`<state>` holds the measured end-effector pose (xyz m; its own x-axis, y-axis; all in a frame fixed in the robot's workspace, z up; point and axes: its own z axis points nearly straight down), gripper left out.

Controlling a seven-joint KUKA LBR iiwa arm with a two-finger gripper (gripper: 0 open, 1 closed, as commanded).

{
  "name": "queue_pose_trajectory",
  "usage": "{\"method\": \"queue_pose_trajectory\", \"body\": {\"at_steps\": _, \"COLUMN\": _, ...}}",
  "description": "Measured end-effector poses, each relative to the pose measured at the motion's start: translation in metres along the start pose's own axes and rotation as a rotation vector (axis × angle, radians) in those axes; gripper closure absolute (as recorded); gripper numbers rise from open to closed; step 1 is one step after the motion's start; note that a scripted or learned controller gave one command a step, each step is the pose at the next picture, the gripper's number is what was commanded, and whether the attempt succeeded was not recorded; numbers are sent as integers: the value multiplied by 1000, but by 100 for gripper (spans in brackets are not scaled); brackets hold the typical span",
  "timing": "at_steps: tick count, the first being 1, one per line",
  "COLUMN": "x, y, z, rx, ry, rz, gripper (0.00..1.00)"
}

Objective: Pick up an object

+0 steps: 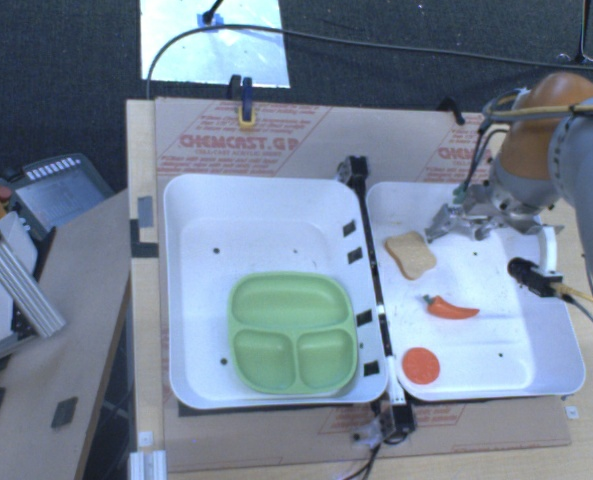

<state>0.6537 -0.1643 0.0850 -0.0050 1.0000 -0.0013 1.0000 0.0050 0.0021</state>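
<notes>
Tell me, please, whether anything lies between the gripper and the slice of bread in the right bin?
Nothing visible does. The gripper sits just right of the bread slice, with bare bin floor between them; the chili pepper and orange disc lie nearer the camera.

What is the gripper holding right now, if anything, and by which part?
Nothing is held. The gripper hangs open above the right bin, with no object between its fingers. The bread slice lies just beside it on the bin floor, ungrasped.
</notes>
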Motion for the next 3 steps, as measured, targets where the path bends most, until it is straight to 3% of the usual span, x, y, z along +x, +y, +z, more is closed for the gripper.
{"method": "queue_pose_trajectory", "body": {"at_steps": 1, "x": 0, "y": 1, "z": -12, "rx": -4, "ry": -1, "rz": -2, "gripper": 100}}
{"method": "queue_pose_trajectory", "body": {"at_steps": 3, "x": 5, "y": 8, "z": -129, "rx": -5, "ry": 0, "rz": -1, "gripper": 100}}
